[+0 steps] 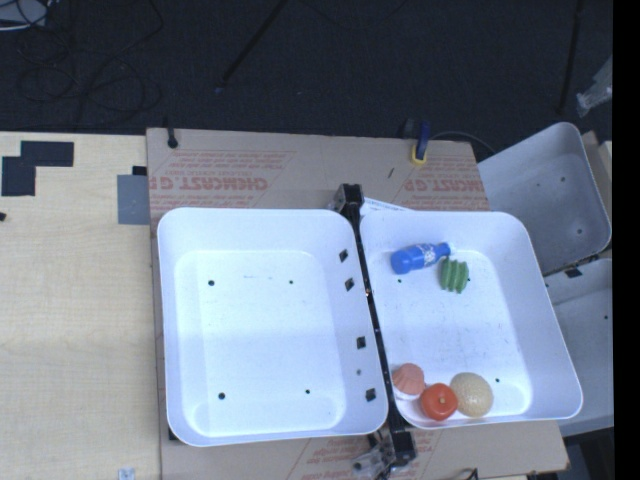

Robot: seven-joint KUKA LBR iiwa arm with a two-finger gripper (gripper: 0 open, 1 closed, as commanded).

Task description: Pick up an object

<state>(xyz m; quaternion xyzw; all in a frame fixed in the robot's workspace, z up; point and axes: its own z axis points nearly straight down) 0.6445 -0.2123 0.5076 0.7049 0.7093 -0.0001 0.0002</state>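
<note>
Red round obj [438, 401], blue bottle [419, 257] in rt bin [545, 308]

Right bin [520, 298]: blue bottle [419, 257] on its side beside green ridged piece [455, 275], far end. Near corner: pink disc [408, 378], red tomato-like ball [438, 401], beige ball [471, 394], clustered, touching.

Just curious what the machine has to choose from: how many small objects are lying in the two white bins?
5, all in the right bin: a blue bottle and green piece at its far end; a pink ball, red ball and tan ball clustered at the near edge.
</note>
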